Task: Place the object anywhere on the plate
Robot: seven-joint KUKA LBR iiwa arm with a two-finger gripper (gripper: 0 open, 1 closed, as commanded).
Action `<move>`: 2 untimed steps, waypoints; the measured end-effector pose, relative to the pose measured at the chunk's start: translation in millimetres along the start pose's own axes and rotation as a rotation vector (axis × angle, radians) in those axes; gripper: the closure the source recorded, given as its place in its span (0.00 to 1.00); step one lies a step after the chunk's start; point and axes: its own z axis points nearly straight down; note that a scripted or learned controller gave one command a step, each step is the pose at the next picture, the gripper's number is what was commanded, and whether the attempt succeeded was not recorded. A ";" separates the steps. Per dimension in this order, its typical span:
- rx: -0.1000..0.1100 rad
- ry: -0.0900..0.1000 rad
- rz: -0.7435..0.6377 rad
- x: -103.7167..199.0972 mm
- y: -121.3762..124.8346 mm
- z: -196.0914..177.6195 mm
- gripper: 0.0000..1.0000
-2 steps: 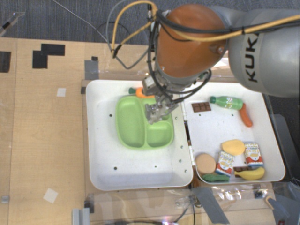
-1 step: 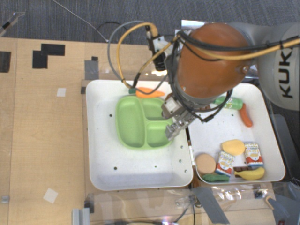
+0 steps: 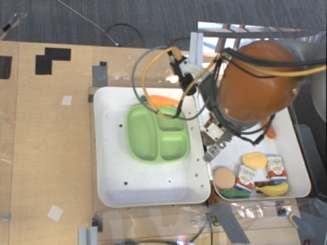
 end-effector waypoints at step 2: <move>-0.002 -0.002 0.132 58.8 31.7 58.9 0.00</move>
